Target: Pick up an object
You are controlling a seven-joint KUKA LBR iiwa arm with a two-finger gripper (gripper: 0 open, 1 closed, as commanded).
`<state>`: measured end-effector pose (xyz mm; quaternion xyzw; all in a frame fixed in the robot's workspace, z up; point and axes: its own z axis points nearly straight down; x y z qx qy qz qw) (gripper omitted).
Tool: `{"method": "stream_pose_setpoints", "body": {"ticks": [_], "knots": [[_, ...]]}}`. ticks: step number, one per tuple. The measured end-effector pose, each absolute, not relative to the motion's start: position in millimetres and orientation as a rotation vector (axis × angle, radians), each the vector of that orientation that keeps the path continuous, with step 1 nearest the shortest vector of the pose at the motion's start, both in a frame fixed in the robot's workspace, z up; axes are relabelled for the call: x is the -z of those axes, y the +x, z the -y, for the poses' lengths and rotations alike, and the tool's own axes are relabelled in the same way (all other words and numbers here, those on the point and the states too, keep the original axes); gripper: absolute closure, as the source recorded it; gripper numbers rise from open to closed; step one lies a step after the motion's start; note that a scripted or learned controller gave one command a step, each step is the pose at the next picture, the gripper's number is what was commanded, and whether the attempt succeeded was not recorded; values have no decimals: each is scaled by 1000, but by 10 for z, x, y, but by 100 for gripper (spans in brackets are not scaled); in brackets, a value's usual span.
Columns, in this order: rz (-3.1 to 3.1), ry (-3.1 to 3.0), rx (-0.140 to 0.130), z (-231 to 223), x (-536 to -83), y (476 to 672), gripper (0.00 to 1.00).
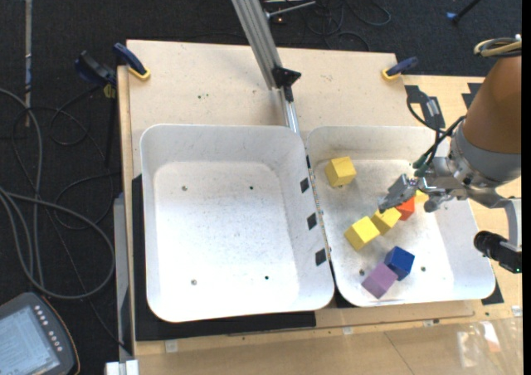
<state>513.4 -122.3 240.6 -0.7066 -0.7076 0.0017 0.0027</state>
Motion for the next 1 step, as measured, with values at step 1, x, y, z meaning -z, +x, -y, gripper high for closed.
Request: {"method": "stream_pose_setpoints", "body": {"ticks": [1], "knots": [[2221, -2222, 0, 1225, -2431, 5143, 0]]}}
